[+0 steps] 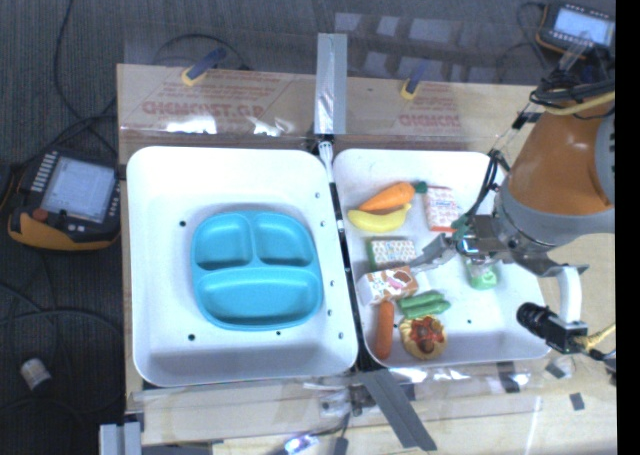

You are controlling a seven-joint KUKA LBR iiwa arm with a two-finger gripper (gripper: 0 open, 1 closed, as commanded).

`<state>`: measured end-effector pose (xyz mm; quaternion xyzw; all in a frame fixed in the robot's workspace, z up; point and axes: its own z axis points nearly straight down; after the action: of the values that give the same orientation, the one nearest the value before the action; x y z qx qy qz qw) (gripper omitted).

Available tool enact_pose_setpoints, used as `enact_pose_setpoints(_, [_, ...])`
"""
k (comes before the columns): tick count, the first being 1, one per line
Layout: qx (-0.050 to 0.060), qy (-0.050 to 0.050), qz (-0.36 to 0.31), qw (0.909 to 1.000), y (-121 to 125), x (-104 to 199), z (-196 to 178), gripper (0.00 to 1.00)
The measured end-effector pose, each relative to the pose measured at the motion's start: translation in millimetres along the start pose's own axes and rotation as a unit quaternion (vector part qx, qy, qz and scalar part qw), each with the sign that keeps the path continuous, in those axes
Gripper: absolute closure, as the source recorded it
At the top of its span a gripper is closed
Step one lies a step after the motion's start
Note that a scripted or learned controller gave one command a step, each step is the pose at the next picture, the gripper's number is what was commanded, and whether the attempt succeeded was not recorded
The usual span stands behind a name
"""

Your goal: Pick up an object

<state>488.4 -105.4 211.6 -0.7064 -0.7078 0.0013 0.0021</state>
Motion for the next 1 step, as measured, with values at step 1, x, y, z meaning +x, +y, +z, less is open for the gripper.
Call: enact_pose_setpoints(1, [-0.002, 0.001, 0.006, 1.0, 65.3, -17.1, -23.3, 0.0])
